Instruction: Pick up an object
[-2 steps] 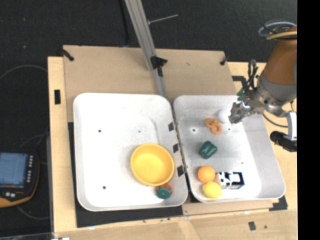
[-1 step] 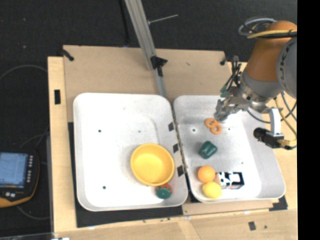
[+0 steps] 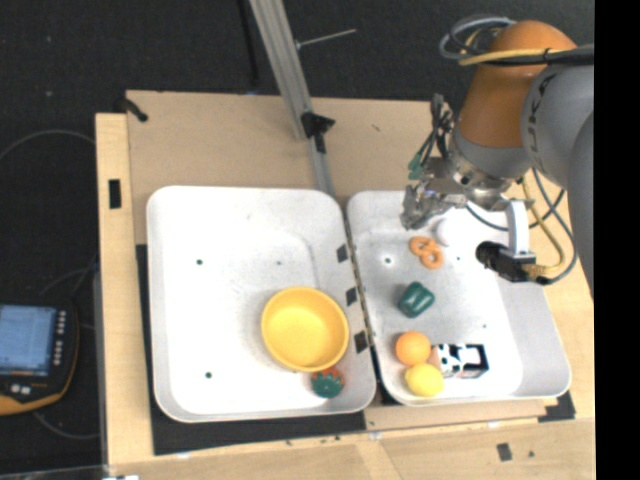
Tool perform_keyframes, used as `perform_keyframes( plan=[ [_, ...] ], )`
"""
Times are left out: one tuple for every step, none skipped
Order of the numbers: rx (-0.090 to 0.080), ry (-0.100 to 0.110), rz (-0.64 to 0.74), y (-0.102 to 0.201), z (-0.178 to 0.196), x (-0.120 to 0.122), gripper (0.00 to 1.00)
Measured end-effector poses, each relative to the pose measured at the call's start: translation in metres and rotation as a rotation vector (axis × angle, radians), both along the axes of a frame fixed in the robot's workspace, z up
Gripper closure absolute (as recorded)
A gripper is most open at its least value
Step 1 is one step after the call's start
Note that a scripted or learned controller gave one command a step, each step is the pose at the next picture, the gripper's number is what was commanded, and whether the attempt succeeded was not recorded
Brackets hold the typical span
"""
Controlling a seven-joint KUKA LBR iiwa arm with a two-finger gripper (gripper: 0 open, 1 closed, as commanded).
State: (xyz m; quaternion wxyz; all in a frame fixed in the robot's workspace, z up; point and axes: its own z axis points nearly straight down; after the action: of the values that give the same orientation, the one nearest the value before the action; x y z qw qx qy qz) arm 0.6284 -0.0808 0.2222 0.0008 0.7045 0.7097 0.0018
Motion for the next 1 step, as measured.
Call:
perform_keyframes(
  plan=[
    [0.000,0.003,-0.001,0.0524,-0.0059,0.0061,1.00]
  ],
)
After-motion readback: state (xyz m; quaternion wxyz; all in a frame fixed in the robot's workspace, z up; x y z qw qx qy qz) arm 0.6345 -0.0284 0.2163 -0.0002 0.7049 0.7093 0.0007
